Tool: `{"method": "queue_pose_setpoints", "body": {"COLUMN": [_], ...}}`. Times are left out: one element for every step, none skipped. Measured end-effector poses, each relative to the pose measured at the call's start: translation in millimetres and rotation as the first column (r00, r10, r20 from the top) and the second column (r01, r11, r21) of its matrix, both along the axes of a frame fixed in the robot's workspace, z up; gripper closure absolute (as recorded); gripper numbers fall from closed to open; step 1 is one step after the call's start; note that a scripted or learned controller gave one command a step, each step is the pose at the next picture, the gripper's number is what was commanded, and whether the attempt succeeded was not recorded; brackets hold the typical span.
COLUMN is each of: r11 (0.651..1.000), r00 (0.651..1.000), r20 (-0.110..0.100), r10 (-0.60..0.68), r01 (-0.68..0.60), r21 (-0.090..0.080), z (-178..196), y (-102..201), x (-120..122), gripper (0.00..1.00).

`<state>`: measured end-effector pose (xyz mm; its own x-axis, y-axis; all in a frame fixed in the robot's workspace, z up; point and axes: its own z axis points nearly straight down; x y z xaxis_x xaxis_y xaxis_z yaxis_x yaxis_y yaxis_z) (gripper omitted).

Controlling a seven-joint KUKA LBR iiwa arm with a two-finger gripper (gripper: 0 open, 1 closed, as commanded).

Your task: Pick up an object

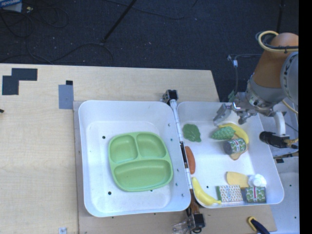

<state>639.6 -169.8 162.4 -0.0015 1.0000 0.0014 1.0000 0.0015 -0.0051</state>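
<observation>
Quick count of what's on the bench: two white bins side by side. The left bin [87, 130] has just one thing in it, a green divided plate [140, 161] with three compartments, sitting about dead centre. The right bin [273, 179] is the busy one. I count two bananas: one yellow banana [204, 193] down at 7 o'clock by the divider, and another banana [241, 132] up at 1 o'clock. Then one leafy green piece [191, 132] at 10 o'clock, one orange carrot-like stick [190, 160] at 9 o'clock against the divider, one bumpy green fruit [223, 132] and one small can [236, 146] touching that upper banana, one yellow wedge [237, 179], one white ball [257, 180], and two small patterned boxes [230, 193] at 5 to 6 o'clock.

The gripper [232, 112] sits at the bin's 12 o'clock edge, fingers spread apart, nothing between them, just above the bumpy green fruit.
</observation>
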Motion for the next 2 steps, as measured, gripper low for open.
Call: {"method": "queue_pose_setpoints", "body": {"r11": [1.000,1.000], "r00": [1.000,1.000], "r20": [0.001,-0.004], "r10": [-0.001,-0.001], "r01": [0.001,0.001], "r21": [-0.001,-0.001], "z": [-68.4,-61.0], "y": [-10.2,-11.9], "x": [-27.4,-27.7], "gripper": [0.00,1.00]}}
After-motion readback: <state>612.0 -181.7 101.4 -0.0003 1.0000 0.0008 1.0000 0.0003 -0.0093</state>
